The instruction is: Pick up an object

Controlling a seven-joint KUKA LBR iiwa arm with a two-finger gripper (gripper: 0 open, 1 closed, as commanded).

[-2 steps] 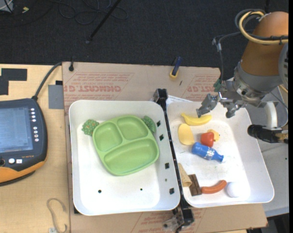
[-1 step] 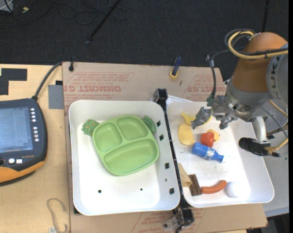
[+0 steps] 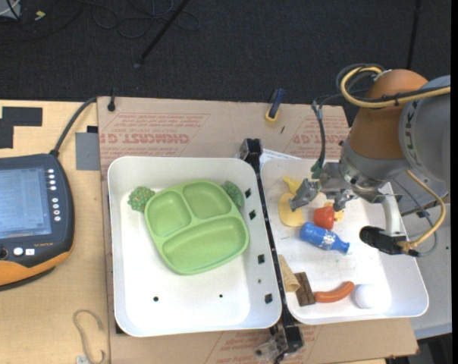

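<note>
My gripper [image 3: 323,200] hangs over the upper middle of the right bin [image 3: 399,298], fingers spread and open, with nothing between them. Just below the fingertips lies a small red object [image 3: 324,217]. A yellow toy [image 3: 292,209] rests against the left fingertip's side. A blue bottle [image 3: 324,238] lies on its side right under the red object. Near the bin's front edge lie an orange sausage-shaped piece [image 3: 335,293], a white ball [image 3: 364,296] and a brown block [image 3: 298,287].
The left bin [image 3: 130,294] holds a green divided plate [image 3: 197,226] with green knobs at two corners. A teach pendant [image 3: 24,211] lies on the bench at far left. A blue and yellow clamp [image 3: 274,106] sits at the cardboard's back edge.
</note>
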